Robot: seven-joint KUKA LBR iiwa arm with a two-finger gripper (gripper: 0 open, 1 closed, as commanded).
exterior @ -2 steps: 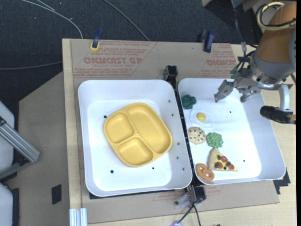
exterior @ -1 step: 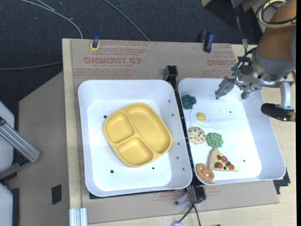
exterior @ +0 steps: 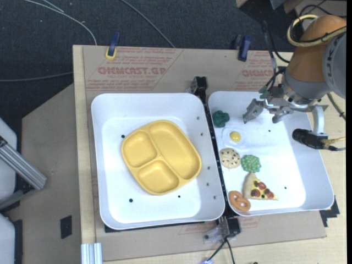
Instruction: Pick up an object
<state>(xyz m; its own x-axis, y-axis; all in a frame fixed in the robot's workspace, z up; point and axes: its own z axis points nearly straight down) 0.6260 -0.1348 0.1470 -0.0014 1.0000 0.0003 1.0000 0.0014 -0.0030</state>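
My gripper (exterior: pixel 265 113) hangs over the back of the right bin (exterior: pixel 308 175), open, with nothing between its fingers. Several toy foods lie along that bin's left side. A dark green piece (exterior: pixel 221 117) sits just left of the gripper, and a small yellow piece (exterior: pixel 235 137) lies in front of it. Further forward are a speckled cookie (exterior: pixel 229 158), a green broccoli (exterior: pixel 250 163), a pizza slice (exterior: pixel 259 188) and an orange ring-shaped pastry (exterior: pixel 240 201).
A yellow divided plate (exterior: pixel 160 157) lies in the middle of the left bin (exterior: pixel 104 120). Both bins rest on a cardboard sheet (exterior: pixel 137 65) held by blue clamps at the back. The right half of the right bin is bare white floor.
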